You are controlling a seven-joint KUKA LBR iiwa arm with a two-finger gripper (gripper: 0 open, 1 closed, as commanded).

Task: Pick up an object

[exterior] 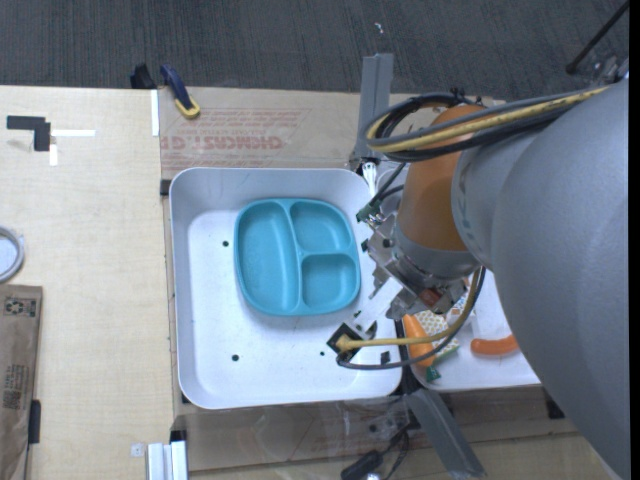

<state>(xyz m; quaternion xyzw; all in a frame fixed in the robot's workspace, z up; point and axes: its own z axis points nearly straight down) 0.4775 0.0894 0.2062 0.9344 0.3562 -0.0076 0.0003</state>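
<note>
Lying in a white bin (pixel 205 308), a blue plate (pixel 297 256) is seen. The pincer (pixel 398 306) is held just right of the plate; open or closed cannot be told. Farther right of the plate, an orange thing (pixel 493 346) is seen.

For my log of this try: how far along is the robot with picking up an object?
Done: nothing looks lifted; the light blue three-compartment plastic plate lies flat in the left white bin. In hand: the grey arm with the orange band hangs over the border between the bins, covering what is beneath it. Left: a visible grasp and lift; a small orange oblong object lies in the right bin.
</note>
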